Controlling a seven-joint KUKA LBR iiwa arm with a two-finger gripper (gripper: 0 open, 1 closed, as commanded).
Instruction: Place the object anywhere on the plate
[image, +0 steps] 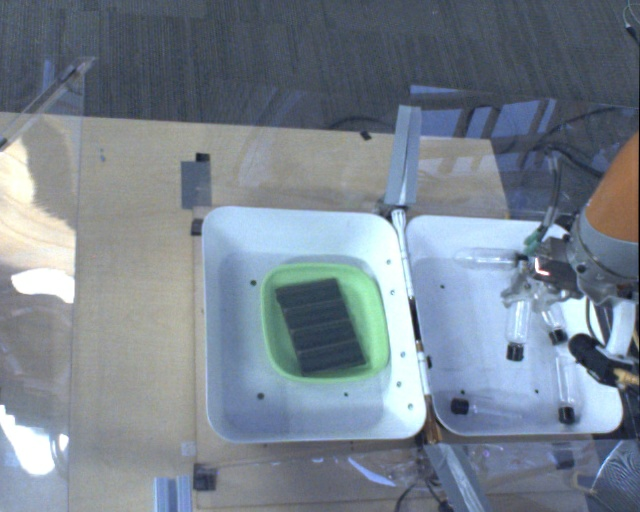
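Observation:
A green square plate (274, 342) sits in the middle of the left white bin (228, 300). On the plate lies a dark grey ribbed block (320, 326), flat and slightly turned, wholly inside the plate's rim. My gripper (533, 281) hangs over the upper right part of the right bin (436, 300), far from the plate, just above some clear tubes. The grey wrist and orange band (612, 205) lead off to the right edge.
Several clear tubes with black caps lie in the right bin: one (488, 257) near the back, one (517, 330) below the gripper, one (482, 407) at the front. A metal post (403, 160) stands behind the seam between the bins. Black cables (598, 358) hang at the right.

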